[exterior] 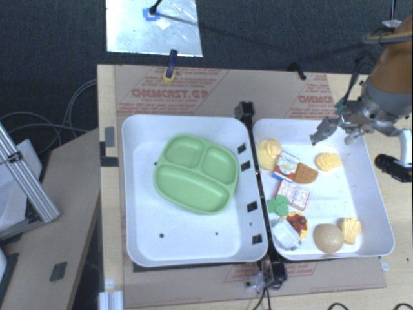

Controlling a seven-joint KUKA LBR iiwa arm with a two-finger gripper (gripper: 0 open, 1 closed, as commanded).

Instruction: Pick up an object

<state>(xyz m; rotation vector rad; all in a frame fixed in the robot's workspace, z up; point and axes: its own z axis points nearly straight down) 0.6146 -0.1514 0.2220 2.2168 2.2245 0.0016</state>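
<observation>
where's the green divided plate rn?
The green divided plate lies in the left bin, about mid-bin, across the divider from the toy food in the right bin.

A green sectioned plate (196,173) lies in the left white bin (139,237); behind the bins a brown board with red lettering (193,89) covers the bench; farther back a shiny silver sheet (129,18) rests on dark carpet — a small blue-and-yellow clamp (171,66) stands at the board's rear edge; grey cables (77,102) loop at left.

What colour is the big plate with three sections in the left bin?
Light green, seen in the camera view: the divided plastic plate.
</observation>
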